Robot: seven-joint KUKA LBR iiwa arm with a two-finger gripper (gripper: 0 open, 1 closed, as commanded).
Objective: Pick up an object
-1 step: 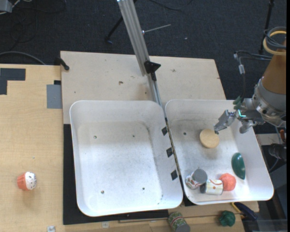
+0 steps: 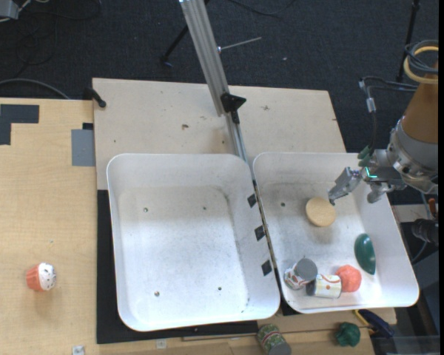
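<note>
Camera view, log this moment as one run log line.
gripper open, above right bin | nearest: tan disc, not held | left bin untouched

Dark carpeted floor lies beyond a pale wooden tabletop, with cables trailing at the top left. A slanted aluminium rail rises from the tabletop's middle. A lighter wood panel adjoins on the left.
</note>
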